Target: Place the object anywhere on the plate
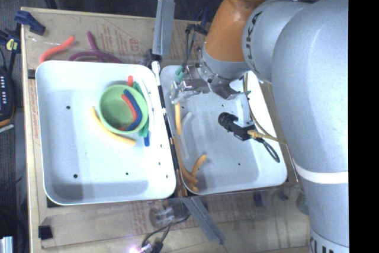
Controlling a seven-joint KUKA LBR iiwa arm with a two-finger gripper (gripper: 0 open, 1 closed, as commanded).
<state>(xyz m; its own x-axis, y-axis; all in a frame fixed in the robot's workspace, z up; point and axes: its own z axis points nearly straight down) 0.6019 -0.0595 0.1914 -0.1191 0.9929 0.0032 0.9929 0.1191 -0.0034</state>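
A green plate lies in the left white bin, with red, blue, green and yellow strips on and around its rim. My gripper is low in the far left corner of the right white bin, under the orange wrist band. A thin orange stick lies just in front of the gripper along the bin's left wall. Two more orange sticks rest near the front left corner. The arm hides the bin's right part.
A black cylindrical piece with a cable hangs beside the wrist over the right bin's middle. Orange and purple tubes lie on the bench behind the left bin. A metal divider stands between the bins.
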